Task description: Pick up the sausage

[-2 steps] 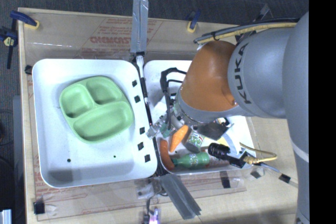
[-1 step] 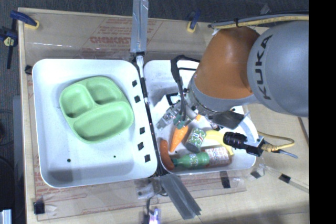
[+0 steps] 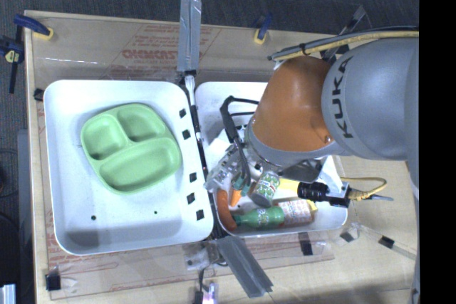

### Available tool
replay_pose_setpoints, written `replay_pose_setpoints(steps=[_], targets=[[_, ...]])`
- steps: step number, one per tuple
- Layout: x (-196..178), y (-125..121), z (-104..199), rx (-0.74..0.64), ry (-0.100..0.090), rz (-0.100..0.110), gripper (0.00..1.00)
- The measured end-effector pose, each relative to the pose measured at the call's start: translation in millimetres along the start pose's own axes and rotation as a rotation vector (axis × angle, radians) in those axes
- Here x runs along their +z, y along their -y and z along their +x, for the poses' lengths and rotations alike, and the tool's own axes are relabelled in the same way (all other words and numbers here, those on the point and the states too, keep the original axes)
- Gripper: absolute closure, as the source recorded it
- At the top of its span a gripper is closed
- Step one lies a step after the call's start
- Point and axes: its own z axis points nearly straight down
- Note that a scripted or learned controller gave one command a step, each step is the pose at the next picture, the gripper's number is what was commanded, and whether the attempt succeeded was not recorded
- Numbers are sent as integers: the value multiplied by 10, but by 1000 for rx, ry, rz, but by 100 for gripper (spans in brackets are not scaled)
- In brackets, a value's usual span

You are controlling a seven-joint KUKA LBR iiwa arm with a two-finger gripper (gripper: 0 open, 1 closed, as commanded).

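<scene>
- Left bin (image 3: 64, 153): I see a green divided plate (image 3: 130, 146), its compartments bare.
- Right bin (image 3: 211, 100): sausage (image 3: 223, 207) at the near-left corner, beside a green bottle (image 3: 260, 218), a sauce bottle (image 3: 296, 209), a can (image 3: 266, 186).
- Gripper (image 3: 231, 171) low over that clutter; I cannot tell its jaws' state.

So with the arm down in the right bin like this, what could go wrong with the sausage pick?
1. The sausage lies tight against the right bin's left wall, leaving little room to straddle it.
2. A green bottle and a small can crowd beside it, so the end effector may nudge or grab those instead.
3. The arm hides much of the bin, so success may be hard to confirm.
</scene>
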Motion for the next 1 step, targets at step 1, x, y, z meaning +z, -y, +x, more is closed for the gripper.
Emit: replay_pose_setpoints(steps=[1], targets=[[-3,-77,60,-189,-1,0,100]])
